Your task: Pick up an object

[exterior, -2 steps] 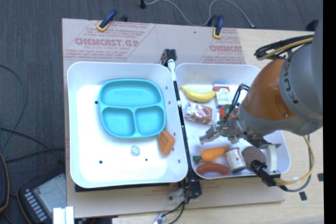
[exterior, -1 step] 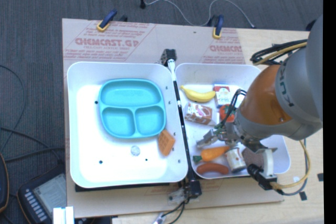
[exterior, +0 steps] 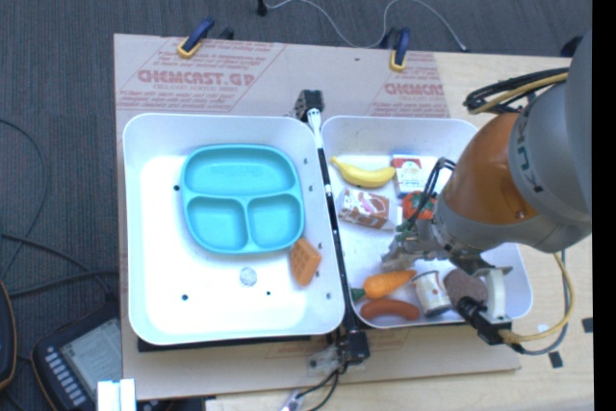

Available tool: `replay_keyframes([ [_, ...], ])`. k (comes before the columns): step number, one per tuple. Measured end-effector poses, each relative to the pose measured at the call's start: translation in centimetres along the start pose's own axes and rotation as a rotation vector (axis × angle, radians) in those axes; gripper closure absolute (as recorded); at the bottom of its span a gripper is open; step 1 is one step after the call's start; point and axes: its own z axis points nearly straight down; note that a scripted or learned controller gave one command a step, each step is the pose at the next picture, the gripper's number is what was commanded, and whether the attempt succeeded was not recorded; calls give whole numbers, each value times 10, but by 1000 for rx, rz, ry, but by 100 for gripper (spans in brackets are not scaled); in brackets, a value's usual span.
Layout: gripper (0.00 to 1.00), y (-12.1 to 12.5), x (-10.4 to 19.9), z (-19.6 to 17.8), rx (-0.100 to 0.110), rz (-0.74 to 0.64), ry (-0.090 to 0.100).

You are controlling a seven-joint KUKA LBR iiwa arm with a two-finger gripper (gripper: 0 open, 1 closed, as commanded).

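Beside one banana (exterior: 364,172), one carrot (exterior: 389,284).

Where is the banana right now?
In the camera view the banana lies in the right bin, near its far left corner, just above the wrapped meat packet.

You are looking at a bench (exterior: 144,72) carrying two white bins, the left bin (exterior: 140,207) sitting beside the right bin (exterior: 385,126).
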Motion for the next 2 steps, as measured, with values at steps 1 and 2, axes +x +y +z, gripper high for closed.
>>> replay_keyframes([
  [1,0,0,0,0,0,0,0],
  [2,100,0,0,-9,1,0,1],
])
